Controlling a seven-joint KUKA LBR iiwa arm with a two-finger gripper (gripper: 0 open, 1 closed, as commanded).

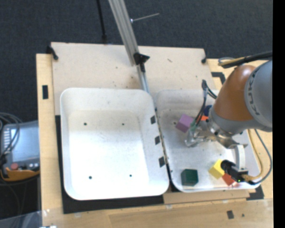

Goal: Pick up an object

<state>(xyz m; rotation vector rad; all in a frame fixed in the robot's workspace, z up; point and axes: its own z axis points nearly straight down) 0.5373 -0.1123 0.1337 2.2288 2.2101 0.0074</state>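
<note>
No legible writing (too small); gripper (194,139) beside purple block (184,123).

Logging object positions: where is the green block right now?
The green block lies in the right bin, near its front edge, left of the yellow block and apart from the gripper.

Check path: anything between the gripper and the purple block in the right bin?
Nothing visible. The gripper sits just below and right of the purple block, bare bin floor between. The green block and yellow block lie nearer the bin's front edge, off that line.
</note>
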